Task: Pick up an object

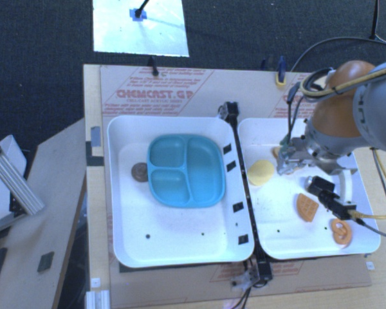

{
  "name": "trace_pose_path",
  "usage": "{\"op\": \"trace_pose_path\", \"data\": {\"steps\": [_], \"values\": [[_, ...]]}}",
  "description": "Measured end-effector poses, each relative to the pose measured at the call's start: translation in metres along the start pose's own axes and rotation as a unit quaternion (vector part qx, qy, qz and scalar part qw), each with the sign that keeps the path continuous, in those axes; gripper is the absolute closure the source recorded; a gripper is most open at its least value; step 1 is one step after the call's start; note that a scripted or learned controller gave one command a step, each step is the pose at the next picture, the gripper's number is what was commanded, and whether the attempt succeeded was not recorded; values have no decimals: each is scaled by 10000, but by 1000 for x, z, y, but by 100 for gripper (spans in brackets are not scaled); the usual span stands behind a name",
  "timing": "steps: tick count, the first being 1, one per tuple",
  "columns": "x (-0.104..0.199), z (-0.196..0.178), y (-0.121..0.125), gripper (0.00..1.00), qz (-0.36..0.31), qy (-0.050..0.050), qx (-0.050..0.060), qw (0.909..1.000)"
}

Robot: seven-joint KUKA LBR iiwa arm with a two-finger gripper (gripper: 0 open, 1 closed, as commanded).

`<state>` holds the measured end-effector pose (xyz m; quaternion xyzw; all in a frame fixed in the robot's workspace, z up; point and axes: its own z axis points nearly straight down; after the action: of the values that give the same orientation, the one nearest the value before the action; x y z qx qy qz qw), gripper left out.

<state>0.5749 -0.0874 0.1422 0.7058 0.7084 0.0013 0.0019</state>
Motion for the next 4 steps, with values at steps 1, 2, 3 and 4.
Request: {"op": "trace_pose_path", "data": {"steps": [1, 2, 3, 4], "values": [[-2, -61, 10, 100, -5, -4, -20, 10000], [-3, -115, 12, 100, -9, -2, -15, 10000], [55, -102, -8, 100, -29, 13, 26, 10000], [112, -101, -17, 100, -36, 15, 25, 10000]]}}
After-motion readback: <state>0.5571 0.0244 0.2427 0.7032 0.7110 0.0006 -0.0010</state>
